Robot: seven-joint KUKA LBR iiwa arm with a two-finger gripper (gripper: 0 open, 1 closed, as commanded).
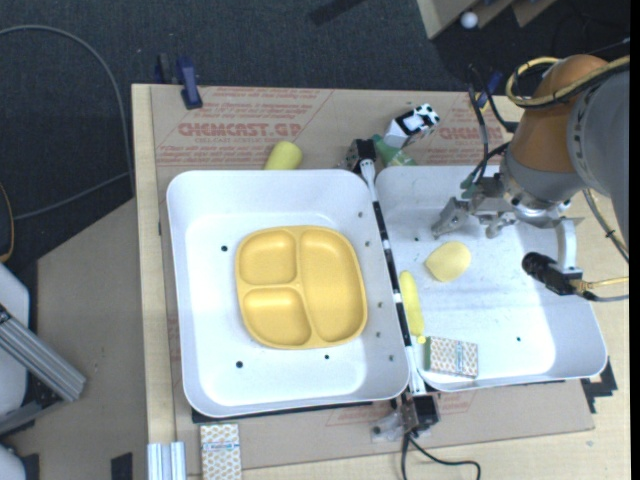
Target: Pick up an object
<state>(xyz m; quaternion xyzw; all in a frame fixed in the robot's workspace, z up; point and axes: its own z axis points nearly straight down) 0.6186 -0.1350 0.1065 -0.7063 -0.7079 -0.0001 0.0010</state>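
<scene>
yellow lump [447,261]: right bin [560,343], near the centre, lying free
my claw [468,219]: fingers spread wide, nothing between them, at 1 o'clock from the lump, just apart
left bin [200,268]: yellow divided plate [300,286]
banana-like piece [410,303]: 7 o'clock of the lump

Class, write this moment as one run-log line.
gripper: above right bin, holds nothing | yellow lump: below gripper, apart | yellow tray: left bin

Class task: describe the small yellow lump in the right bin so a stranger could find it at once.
Start at the right bin. The lump lies in its left half, just below the gripper. It is rounded and pale yellow, unlike the long yellow stick at the bin's left wall.
</scene>
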